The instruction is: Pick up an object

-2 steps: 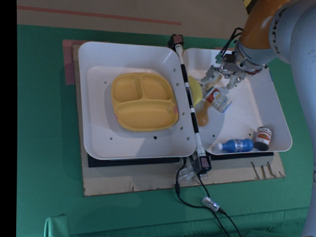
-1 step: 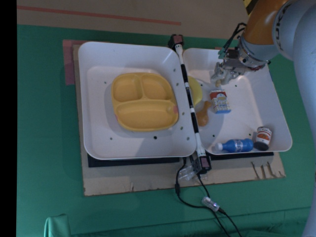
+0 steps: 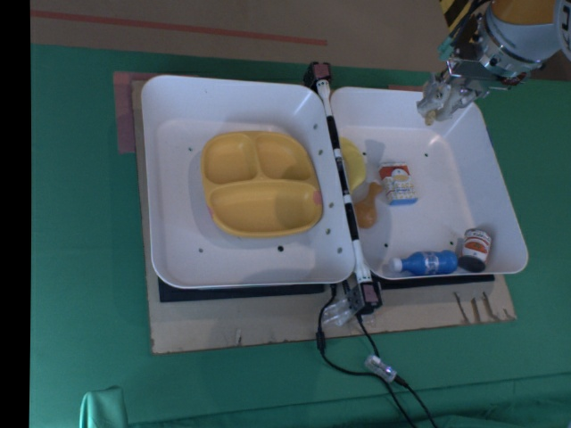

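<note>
Camera view, fingers (image 3: 434,107) above right bin's (image 3: 500,205) far corner, aperture unclear, small carton (image 3: 398,185) well apart

You won't find any text you can read here. The small carton (image 3: 398,184), the blue bottle (image 3: 428,262) and the dark can (image 3: 475,248) carry labels, but their print is too small to make out.

right bin (image 3: 464,163) middle open, carton (image 3: 398,185), bottle (image 3: 426,263), can (image 3: 475,249) along edges
</note>
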You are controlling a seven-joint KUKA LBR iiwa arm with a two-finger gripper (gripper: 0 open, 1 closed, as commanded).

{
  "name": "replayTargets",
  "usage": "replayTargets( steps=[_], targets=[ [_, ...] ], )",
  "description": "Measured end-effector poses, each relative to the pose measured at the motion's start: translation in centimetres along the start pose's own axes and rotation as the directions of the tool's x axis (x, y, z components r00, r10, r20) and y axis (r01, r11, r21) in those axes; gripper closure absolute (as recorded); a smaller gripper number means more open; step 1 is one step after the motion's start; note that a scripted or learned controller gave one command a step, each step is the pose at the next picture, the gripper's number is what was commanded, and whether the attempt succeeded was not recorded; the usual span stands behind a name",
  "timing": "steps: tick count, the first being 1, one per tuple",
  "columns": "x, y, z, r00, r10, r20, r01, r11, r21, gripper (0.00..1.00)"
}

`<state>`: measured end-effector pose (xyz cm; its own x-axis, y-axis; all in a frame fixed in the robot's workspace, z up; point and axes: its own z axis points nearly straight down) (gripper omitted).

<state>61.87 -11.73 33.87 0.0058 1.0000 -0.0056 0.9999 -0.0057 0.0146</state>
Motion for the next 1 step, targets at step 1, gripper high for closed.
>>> replayTargets(
  steps=[1],
  targets=[
    [2.56, 0.45, -4.22, 1.0, -0.001, -0.002, 0.001, 1.0, 0.0, 1.0]
  ],
)
